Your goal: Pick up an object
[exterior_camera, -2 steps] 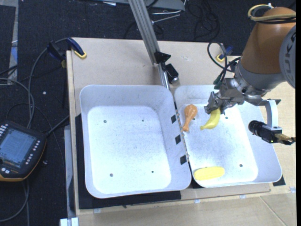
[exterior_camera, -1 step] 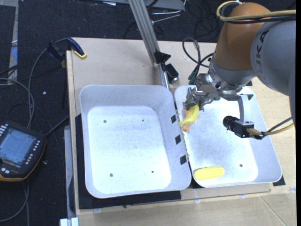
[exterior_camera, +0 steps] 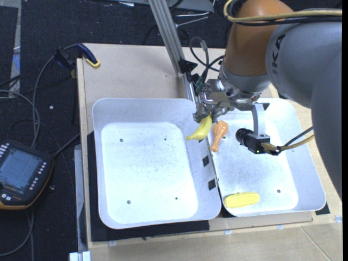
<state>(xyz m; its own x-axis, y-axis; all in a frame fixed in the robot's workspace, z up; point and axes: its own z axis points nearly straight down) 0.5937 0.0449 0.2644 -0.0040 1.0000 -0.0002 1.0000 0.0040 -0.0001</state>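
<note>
The claw (exterior_camera: pixel 209 113) hangs over the ridge where the two bins meet, at their far edge. A yellow banana (exterior_camera: pixel 200 130) — smooth, curved, likely plastic — dangles from its tips, seemingly pinched by one end, though the grip is hard to confirm. An orange carrot-shaped toy (exterior_camera: pixel 218 134) sits just beside it. A yellow corn-like piece (exterior_camera: pixel 242 200) lies by the right bin (exterior_camera: pixel 283 173)'s near edge.

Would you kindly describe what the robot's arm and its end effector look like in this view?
The arm is a thick, rounded grey tube with dark lettering on its side, ending in a glossy orange band above the wrist. A yellow cable loops over it. Below sits a metallic end effector, with a small black cylindrical unit mounted alongside on a bracket.
</note>
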